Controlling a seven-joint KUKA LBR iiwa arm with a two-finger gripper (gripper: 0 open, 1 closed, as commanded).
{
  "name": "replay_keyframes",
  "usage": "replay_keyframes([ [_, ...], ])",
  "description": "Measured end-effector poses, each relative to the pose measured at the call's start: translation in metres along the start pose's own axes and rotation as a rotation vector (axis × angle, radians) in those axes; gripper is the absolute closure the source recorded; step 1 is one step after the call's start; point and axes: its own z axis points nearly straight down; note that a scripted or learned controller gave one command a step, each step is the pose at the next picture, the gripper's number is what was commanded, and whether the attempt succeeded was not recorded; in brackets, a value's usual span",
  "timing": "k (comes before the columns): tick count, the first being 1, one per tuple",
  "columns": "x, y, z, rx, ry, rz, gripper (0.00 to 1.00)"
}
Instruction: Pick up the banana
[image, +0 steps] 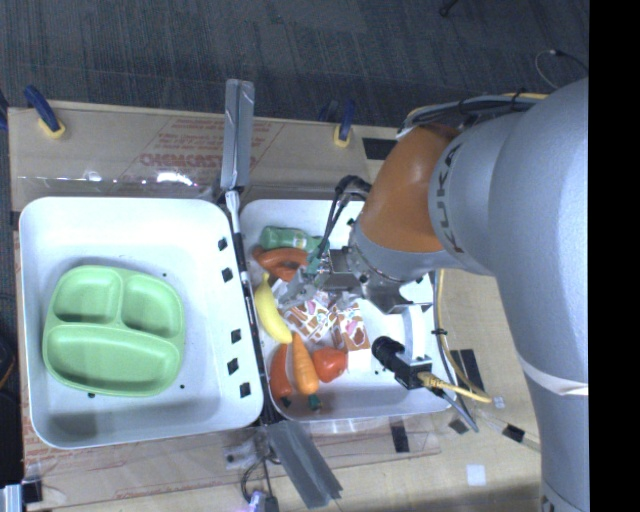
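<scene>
Yellow marks the banana (269, 312), which lies lengthwise in the right bin (360, 398), along the wall that this bin shares with the left bin (120, 225). Seen from the camera above the bench, my gripper (315, 275) hangs just up and to the right of the banana's upper end, over the clutter there. Nothing of the banana is between my jaws. My own wrist covers them from this angle, so I cannot tell whether they are apart or together.

An orange-red item (283, 262) sits just beyond the banana's upper end, with a green item (284, 238) farther on in the same direction. A patterned packet (325, 322) lies just to the right of the banana. A carrot (303, 368) lies at the banana's lower end, very near it or touching. A red piece (331, 362) lies on the carrot's right and another red piece (281, 378) on its left. A green divided plate (110, 330) rests in the left bin, well apart from the banana, on the far side of the shared wall.
</scene>
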Motion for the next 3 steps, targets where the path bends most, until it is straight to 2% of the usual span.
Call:
replay_keyframes([
  [1,0.087,0.049,0.001,0.001,-0.002,0.076,0.00],
  [2,0.065,-0.017,0.001,0.001,-0.002,0.028,0.00],
  [3,-0.033,0.004,0.067,0.003,0.000,0.050,0.00],
])
